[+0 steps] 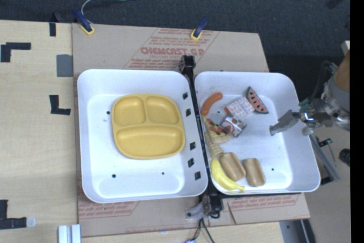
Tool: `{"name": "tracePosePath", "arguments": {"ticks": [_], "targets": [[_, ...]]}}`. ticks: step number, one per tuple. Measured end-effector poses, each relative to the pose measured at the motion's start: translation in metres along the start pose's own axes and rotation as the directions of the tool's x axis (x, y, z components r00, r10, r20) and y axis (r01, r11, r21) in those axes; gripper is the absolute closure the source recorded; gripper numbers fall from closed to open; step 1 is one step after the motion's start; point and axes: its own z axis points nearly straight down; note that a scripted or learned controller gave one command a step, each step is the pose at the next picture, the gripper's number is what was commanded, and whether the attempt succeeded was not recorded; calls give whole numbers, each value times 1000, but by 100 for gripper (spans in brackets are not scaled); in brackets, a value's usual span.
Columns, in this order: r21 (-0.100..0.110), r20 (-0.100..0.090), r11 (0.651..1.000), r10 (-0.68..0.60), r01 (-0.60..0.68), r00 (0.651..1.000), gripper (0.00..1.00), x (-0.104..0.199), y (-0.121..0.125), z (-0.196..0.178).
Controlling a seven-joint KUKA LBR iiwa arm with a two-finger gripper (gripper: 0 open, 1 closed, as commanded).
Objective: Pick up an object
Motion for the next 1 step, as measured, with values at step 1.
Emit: {"name": "tracePosePath", "arguments": {"ticks": [1], "targets": [[4,-2,1000,1,-1,1000,0,-16,8,136]]}}
